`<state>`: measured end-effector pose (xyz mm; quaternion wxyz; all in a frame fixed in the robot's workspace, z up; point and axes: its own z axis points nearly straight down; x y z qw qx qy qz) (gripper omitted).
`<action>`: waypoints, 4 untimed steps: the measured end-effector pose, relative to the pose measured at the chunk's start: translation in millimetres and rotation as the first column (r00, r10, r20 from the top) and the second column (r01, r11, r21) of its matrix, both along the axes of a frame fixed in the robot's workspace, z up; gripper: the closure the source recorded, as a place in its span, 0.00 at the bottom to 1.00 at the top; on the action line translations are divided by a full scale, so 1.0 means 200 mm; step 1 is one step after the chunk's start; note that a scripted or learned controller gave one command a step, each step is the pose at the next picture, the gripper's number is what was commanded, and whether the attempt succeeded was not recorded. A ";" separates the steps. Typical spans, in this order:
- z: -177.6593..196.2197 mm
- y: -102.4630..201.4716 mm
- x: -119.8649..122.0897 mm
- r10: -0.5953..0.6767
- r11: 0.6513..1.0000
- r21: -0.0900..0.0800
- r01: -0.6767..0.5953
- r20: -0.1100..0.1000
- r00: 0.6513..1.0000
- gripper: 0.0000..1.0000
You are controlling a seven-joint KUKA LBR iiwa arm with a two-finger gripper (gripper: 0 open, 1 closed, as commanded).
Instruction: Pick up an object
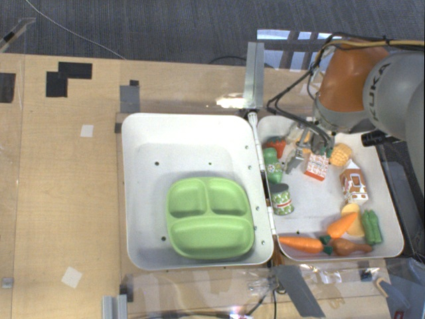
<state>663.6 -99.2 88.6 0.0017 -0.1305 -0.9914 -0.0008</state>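
Claw low in right bin by red-white carton, grip state can't tell; next needs closing on sth.

The left shallow white bin was half taken by a green divided plastic plate, its far half left open. The right white bin was crowded along its edges; bare floor was seen mid-bin, beside a small green-labelled can.
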 end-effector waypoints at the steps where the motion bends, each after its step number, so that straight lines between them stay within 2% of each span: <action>1: 0.31 -0.27 -0.09 0.172 0.985 -0.008 -0.172 0.018 0.985 0.00; 2: 0.06 -0.54 -0.38 0.152 0.988 -0.015 -0.151 0.036 0.988 0.00; 3: 0.07 -0.53 -0.54 0.003 1.000 -0.014 -0.002 0.051 0.999 0.00; 4: 0.07 -0.54 -0.68 -0.025 1.000 -0.015 0.026 0.055 0.998 0.00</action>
